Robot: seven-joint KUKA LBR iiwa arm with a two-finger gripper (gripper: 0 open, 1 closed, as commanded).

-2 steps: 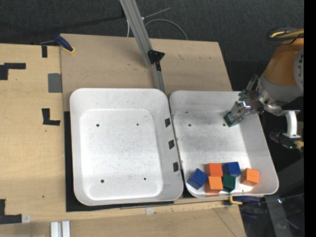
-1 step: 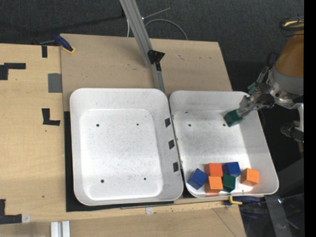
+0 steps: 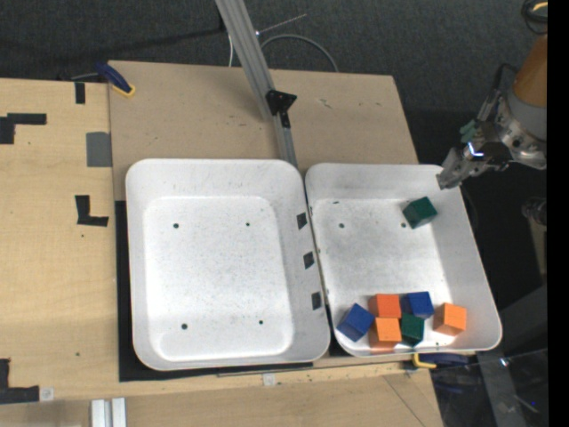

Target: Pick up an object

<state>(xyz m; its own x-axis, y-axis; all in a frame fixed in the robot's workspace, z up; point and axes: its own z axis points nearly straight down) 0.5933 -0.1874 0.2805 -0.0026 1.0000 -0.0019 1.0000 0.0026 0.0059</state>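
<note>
The gripper point(image 3: 452, 174) hangs over the right bin's point(image 3: 462, 238) far right rim, its grasp impossible to tell, just beyond a green block point(image 3: 420, 212) lying inside.

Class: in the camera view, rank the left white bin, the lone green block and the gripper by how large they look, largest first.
1. left white bin
2. gripper
3. lone green block
The gripper and block look close in size, so that order is unsure.
</note>
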